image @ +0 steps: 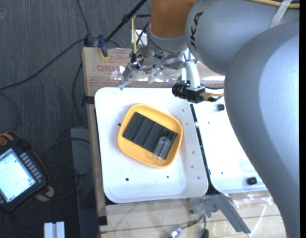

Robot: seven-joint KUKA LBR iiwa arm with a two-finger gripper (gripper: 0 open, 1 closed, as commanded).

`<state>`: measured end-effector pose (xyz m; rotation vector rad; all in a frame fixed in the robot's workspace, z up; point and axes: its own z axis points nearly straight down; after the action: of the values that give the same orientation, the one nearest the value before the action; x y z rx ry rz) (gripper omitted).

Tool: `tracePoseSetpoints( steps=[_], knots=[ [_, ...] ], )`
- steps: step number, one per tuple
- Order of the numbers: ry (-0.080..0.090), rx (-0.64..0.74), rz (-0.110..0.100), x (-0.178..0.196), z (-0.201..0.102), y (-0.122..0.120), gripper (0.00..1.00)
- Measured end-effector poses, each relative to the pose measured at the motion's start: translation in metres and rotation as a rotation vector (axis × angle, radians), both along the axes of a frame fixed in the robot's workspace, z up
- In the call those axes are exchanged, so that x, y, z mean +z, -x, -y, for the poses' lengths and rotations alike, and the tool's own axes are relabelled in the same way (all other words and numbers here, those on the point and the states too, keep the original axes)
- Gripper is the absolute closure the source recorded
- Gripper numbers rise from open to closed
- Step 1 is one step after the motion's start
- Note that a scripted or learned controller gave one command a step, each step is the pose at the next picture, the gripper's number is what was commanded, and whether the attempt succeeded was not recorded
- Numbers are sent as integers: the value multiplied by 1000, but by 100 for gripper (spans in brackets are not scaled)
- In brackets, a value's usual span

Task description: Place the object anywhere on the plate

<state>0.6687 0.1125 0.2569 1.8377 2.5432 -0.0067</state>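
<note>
A yellow square plate (128, 148) lies tilted in the left white bin (113, 182). On the plate rests a dark grey ridged object (144, 129), and a small clear, glassy piece (163, 147) sits at its near right corner. My gripper (138, 71) hangs over the far rim of the left bin, beyond the plate and apart from it. I see nothing held in it. The grey arm with its orange band covers the upper right of the view.
The right white bin (227, 148) holds a small black item (251, 181) near its front, partly under the arm. A cardboard sheet (106, 63) lies behind the bins. A teach pendant (14, 172) sits on the floor at the left, with cables around.
</note>
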Motion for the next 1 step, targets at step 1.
tracePoseSetpoints(
  steps=[1],
  knots=[
    [0, 1, 0, 2, 7, 0, 0]
  ],
)
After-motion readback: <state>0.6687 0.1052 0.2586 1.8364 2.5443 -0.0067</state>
